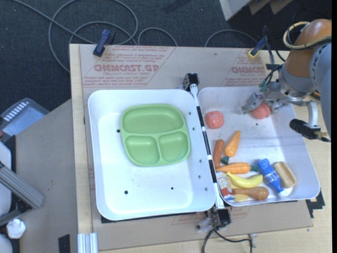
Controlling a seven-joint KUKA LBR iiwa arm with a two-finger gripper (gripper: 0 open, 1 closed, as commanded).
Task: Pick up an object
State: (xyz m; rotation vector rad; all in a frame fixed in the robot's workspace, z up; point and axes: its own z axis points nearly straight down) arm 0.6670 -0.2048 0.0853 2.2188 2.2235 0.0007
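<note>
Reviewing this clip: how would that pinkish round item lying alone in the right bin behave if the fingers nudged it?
The pink round item looks ball-like, so it would probably roll across the right bin. With open floor around it, it may travel. Its smooth surface could slip from a pinch.

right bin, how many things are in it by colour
pink/red: 2, a ball and a piece at the tool
orange: 3, carrots
yellow: 1, banana
blue: 1, bottle
tan/brown: 2, bun and a brown piece
total: 9, though the pile at the near edge may hide more
</note>
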